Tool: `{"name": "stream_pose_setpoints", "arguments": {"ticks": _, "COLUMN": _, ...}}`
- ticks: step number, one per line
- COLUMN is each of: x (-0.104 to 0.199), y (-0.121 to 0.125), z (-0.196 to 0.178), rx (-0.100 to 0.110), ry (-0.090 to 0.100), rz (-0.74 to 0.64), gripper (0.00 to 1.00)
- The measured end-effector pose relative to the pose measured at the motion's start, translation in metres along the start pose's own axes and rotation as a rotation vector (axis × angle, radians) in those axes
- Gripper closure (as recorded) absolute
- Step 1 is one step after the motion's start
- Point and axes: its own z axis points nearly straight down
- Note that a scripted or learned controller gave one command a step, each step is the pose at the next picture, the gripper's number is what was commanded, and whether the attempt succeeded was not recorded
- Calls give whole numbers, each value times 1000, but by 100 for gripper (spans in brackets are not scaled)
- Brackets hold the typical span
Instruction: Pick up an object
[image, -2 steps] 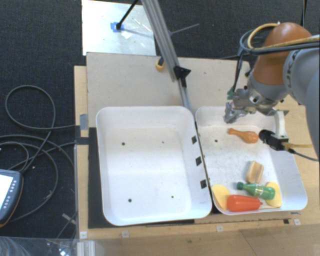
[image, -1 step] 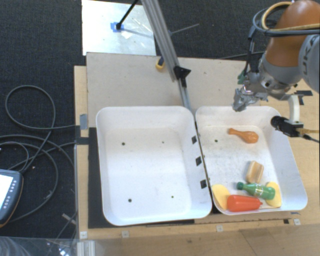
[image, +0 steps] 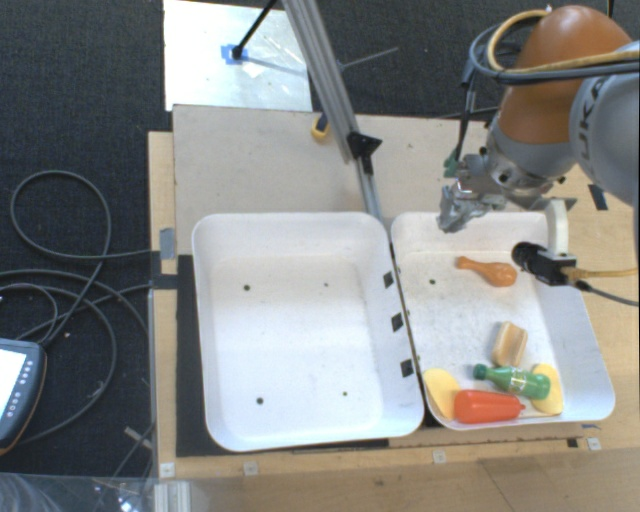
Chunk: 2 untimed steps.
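The red carrot (image: 488, 405) lies at the near edge of the right bin (image: 590, 345). The gripper (image: 458, 217) hovers over the far edge; whether it grips anything I cannot tell. Probably approach step: next it must descend onto an object.

Grey arm (image: 605, 110), orange band (image: 560, 70), yellow and black cables, metallic wrist

No text, label or number can be read anywhere.
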Motion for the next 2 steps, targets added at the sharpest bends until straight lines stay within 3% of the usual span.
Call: {"name": "stream_pose_setpoints", "arguments": {"ticks": 2, "x": 104, "y": -12, "z": 31, "rx": 1, "ry": 2, "rz": -1, "gripper": 100}}
